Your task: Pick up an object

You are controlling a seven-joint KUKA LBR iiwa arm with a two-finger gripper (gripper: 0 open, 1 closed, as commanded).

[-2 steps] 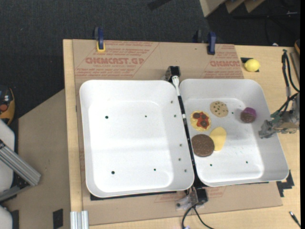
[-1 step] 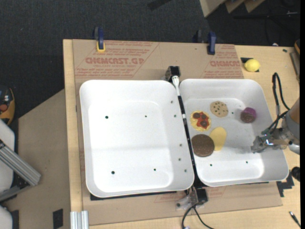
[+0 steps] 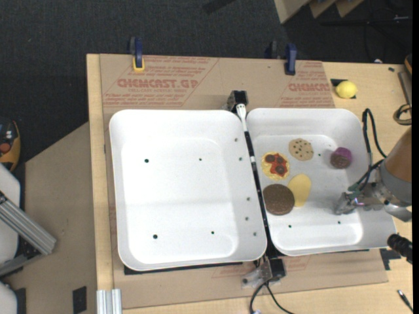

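Gripper (image 3: 346,205) low at right edge of frame, over the floor of the right bin (image 3: 314,241). Fingertips small and blurred; cannot tell whether they are parted or closed, and nothing shows between them. Arm cut off by the frame's right side.

Nearest candidates sit left of it, apart from it: pale yellow disc (image 3: 302,188) touching and partly overlapped by brown round piece (image 3: 279,199). Above those, pizza-like piece (image 3: 275,165), cookie (image 3: 301,149), and purple lump (image 3: 341,157) toward upper right. All gathered in the bin's upper half, probably a loose scatter for grasp trials.

Left bin (image 3: 131,175) fills centre-left. Yellow ball (image 3: 346,89) lies outside on the board, upper right. Clamps pin the board's top edge, likely to keep it from shifting.
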